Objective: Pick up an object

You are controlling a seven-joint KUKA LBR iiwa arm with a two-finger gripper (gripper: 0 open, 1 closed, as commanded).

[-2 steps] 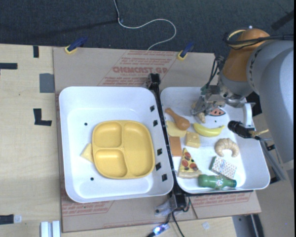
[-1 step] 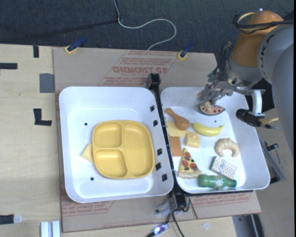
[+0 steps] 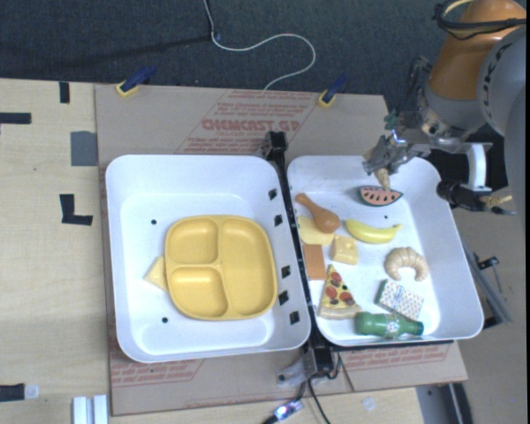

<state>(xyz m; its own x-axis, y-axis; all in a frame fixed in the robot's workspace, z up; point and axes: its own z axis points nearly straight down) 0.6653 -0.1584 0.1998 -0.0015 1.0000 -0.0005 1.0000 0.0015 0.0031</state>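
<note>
Camera view has the arm [image 3: 477,51] coming in from the right, with the gripper [image 3: 384,168] hanging over the far edge of the right bin [image 3: 459,263], just above the watermelon slice [image 3: 379,194]. Honestly can't tell how the gripper is set from this angle, it's too small and dark.

Right bin is where all the stuff is. Watermelon slice sits near the far edge. A banana [image 3: 372,230] lies just in front of it, toward the middle. A drumstick [image 3: 318,212] is up against the bin's left wall, with a cheese wedge [image 3: 344,252] beside it. A croissant [image 3: 407,262] is toward the right wall. Pizza slice [image 3: 337,293] and a green bottle [image 3: 387,325] are along the near edge, bottle lying on its side, with a small patterned packet [image 3: 401,299] just behind the bottle.

Left bin [image 3: 128,237] holds a yellow divided plate [image 3: 221,266] roughly in the middle, with something pale yellow poking out from under its left side.
</note>
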